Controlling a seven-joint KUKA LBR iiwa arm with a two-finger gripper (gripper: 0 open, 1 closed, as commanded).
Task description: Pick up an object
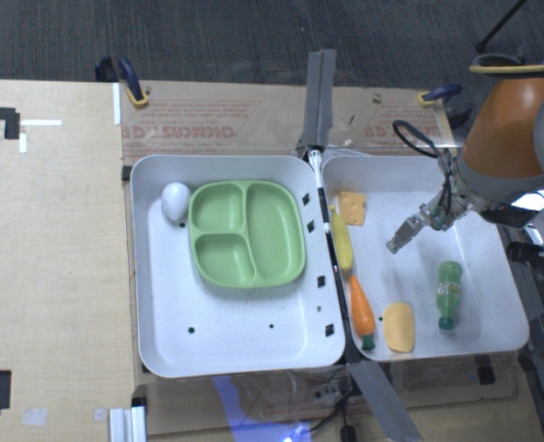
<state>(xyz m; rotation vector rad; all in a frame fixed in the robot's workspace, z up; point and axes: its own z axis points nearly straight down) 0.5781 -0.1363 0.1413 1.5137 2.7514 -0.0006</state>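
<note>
My gripper [402, 238] hangs over the middle of the right bin [492, 339], reaching in from the right and pointing down-left above bare bin floor. To its left lie an orange block [352, 207] and a long yellow piece [342, 239] against the divider. A carrot [361, 309] and a yellow-orange oval [399, 327] lie near the front edge. A green bottle [448, 293] lies to the gripper's lower right. None of these touches the gripper.
The left bin [161, 339] bears a green divided plate [248, 233] with a white ball [175, 199] at its upper left. A grey bar [319, 99] stands behind the bins' divider. Clamps sit along the bench's back edge.
</note>
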